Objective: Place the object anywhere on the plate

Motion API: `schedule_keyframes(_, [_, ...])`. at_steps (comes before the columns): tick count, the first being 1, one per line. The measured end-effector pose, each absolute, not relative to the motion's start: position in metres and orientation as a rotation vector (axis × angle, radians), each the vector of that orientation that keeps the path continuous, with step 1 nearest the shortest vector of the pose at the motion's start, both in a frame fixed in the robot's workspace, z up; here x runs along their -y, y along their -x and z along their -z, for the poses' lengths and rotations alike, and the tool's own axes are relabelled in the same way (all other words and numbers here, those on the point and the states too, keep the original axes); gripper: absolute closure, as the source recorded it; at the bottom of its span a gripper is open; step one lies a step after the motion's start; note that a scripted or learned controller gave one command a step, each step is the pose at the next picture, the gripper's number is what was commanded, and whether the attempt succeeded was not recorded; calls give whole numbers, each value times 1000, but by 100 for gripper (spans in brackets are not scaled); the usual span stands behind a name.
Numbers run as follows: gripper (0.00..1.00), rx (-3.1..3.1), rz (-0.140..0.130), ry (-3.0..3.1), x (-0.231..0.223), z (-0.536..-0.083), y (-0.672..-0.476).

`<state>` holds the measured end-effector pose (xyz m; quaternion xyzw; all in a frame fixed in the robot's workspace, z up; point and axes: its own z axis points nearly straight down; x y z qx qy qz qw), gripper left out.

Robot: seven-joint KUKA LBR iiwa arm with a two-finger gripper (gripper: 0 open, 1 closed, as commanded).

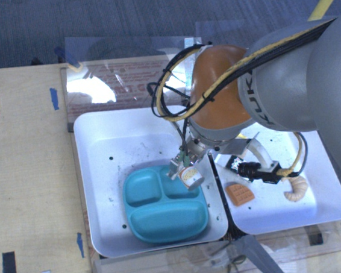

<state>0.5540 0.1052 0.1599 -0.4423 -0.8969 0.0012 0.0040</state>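
A teal divided plate [164, 207] lies in the left white bin [101, 170]. My gripper [184, 168] hangs over the plate's upper right compartment, close to the wall between the bins. Its fingers are shut on a small pale round object [190, 177] with a yellowish mark, held just above the plate's right rim. The arm's orange band and grey body cover the back of the right bin.
In the right bin [323, 207] lie an orange waffle-like piece [240, 194] near the dividing wall and a pale curled croissant-like piece [296, 190] further right. A wooden bench top stretches to the left of the bins.
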Motion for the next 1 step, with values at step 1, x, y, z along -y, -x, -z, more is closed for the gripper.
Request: schedule_keyframes(1, [0,2809,-4,1394,-102,-160,-555])
